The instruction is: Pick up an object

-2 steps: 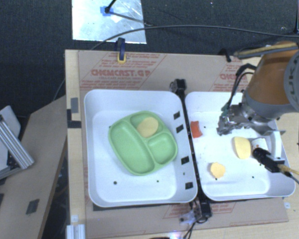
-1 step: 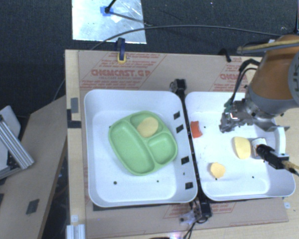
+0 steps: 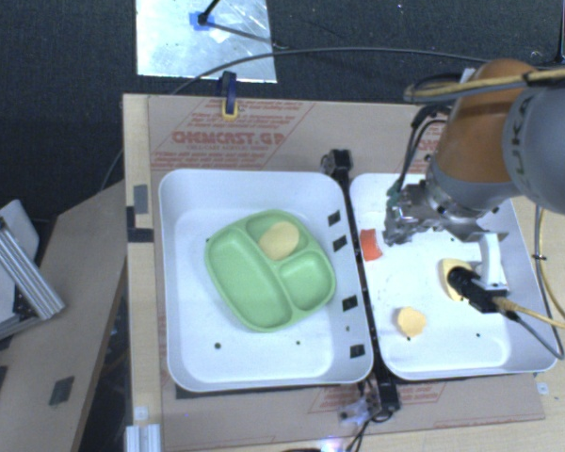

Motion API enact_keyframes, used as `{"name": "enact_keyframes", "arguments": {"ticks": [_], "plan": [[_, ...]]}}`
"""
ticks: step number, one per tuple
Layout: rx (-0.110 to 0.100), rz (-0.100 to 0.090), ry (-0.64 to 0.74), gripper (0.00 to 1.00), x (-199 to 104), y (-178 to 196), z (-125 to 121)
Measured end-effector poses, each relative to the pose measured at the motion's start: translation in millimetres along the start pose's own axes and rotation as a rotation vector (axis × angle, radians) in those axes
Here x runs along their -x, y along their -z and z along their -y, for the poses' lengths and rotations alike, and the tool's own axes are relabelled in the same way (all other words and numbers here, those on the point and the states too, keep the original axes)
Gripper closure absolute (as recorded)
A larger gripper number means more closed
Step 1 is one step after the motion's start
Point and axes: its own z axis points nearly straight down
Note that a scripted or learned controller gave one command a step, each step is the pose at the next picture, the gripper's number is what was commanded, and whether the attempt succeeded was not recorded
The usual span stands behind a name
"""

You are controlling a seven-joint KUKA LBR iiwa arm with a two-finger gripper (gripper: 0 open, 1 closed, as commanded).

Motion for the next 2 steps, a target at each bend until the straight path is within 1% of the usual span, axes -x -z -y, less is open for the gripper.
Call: {"name": "enact_keyframes", "arguments": {"ticks": [1, 2], "plan": [[-0.001, 0.000, 0.000, 1.00, -52, 13, -4], [0.000, 0.000, 0.001, 1.00, -106, 5, -16]]}}
